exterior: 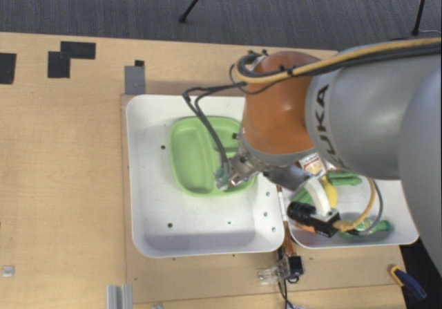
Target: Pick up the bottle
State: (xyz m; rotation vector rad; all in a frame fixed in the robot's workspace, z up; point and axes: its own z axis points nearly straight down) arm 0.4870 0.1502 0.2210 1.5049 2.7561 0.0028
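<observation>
Where the grey arm (pixel 373 114) reaches in from the right, we see its orange band (pixel 276 110) above the seam between the two white bins. Gripper (pixel 230 178) sits low in the left bin (pixel 152 221), at the lower right edge of the bottle (pixel 193 155). Bottle is green, rounded, lying flat in that bin's upper right part, apart from the left wall. We cannot tell whether the gripper is clenched or released, nor whether it touches the bottle. Black cable (pixel 206 124) runs from the wrist across the bottle's right side. Right bin (pixel 406 214), mostly under the arm, holds green pieces (pixel 345 179).
</observation>
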